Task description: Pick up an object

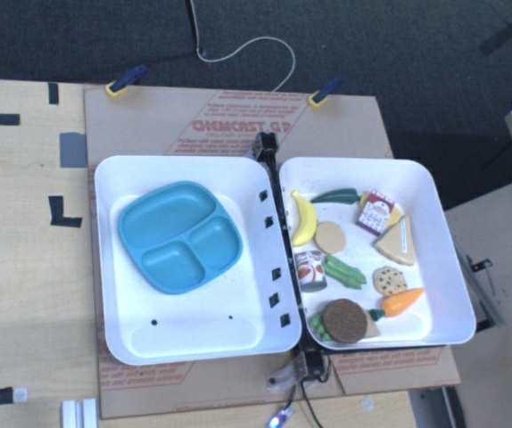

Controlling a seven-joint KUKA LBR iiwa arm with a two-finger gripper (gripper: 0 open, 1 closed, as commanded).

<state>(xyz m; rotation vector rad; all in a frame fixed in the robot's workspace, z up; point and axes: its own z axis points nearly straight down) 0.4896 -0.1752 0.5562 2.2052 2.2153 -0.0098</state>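
On my screen two white bins sit side by side on a sheet of cardboard (238, 123), which is clamped at its far edge by two clips (127, 80). A thin cable (247, 47) loops on the dark floor beyond.

The left bin (194, 328) carries a blue divided plate (180, 237), lying flat and slightly turned.

Everything I could pick is in the right bin (421, 185). A banana (303, 218) lies along its left wall, with a dark green pepper (334, 196) just beyond it and a round tan biscuit (330, 237) touching its near end. A small can (310, 270) lies beside a green pod (344, 271). Toward the right there is a red and white carton (375, 211), a pale wedge (399, 241) just next to it, a speckled cookie (388, 280) and a carrot (402, 301). A burger (344, 321) with a dark brown top sits at the near edge, close to the carrot's green end.

I cannot tell how far the pincer is open, or whether it has hold of anything
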